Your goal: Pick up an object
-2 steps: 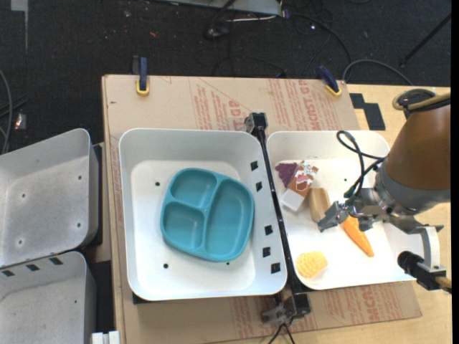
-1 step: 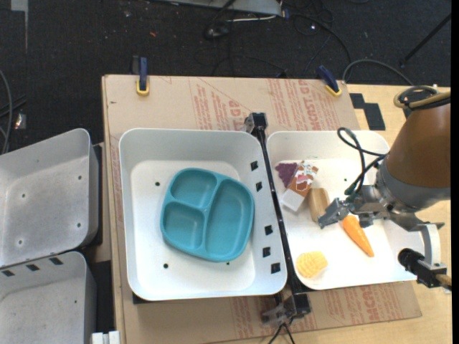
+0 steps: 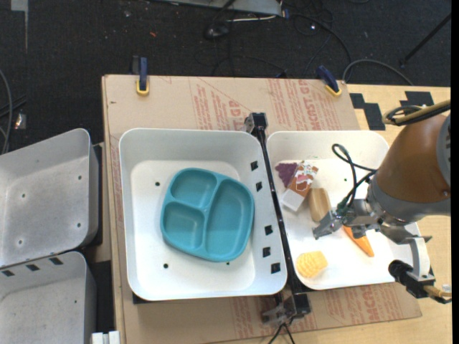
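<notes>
Hovering low in the right bin (image 3: 373, 145), the tool (image 3: 337, 223) sits just beside the orange carrot (image 3: 361, 240) and tan block (image 3: 319, 203); its state I cannot tell. Loose items are clustered there for picking; the teal tray (image 3: 208, 215) occupies the left bin (image 3: 136, 192).

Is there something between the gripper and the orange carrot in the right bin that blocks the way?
Nothing visible does. The gripper sits low in the right bin, right beside the carrot. The tan block and yellow corn lie off to the sides.
</notes>
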### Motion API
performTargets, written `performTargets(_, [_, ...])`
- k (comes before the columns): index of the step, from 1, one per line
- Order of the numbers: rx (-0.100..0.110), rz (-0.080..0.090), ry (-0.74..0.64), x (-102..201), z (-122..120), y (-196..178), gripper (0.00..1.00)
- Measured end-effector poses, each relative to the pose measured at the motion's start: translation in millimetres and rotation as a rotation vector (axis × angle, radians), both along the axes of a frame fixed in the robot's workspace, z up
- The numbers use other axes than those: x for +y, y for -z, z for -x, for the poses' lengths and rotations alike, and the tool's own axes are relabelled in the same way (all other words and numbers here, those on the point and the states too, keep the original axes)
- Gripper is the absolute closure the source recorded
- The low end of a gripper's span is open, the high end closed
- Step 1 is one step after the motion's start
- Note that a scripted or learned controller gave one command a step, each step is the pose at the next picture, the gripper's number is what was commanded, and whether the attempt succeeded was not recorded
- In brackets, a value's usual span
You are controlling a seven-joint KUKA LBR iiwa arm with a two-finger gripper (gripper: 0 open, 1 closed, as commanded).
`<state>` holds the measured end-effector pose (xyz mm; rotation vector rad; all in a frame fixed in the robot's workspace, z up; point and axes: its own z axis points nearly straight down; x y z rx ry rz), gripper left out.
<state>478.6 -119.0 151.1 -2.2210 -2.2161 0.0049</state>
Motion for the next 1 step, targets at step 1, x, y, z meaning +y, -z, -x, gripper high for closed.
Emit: performTargets(1, [0.0,-0.001,0.0,0.7,0.9,53.7,0.0])
